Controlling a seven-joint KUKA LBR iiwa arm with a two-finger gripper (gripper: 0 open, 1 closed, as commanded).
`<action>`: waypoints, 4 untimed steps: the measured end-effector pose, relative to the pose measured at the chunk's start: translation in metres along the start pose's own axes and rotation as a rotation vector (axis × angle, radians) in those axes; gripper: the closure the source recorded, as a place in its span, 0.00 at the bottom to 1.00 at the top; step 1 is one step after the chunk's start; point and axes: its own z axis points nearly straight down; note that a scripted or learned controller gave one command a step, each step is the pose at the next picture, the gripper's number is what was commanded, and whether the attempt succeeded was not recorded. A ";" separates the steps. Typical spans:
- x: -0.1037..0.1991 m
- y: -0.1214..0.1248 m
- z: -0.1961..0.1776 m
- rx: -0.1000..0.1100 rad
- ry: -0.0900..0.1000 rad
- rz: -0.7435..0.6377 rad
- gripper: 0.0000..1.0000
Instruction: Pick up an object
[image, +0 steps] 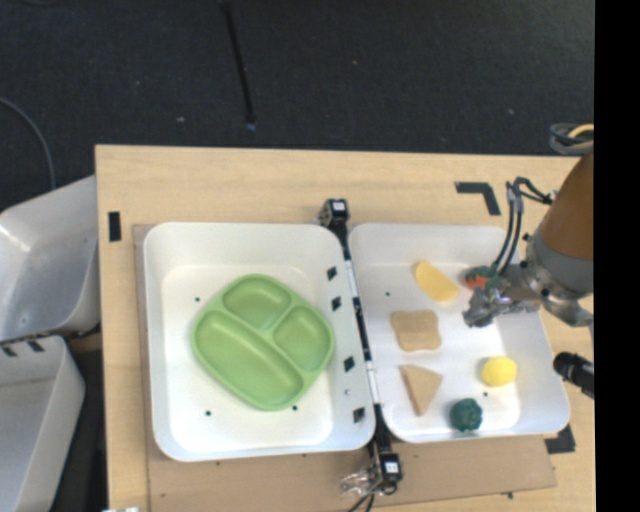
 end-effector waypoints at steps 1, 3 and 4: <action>0.051 0.007 0.006 0.006 0.004 -0.004 1.00; 0.152 0.031 -0.015 0.006 0.004 -0.005 1.00; 0.201 0.042 -0.013 0.007 0.004 -0.005 1.00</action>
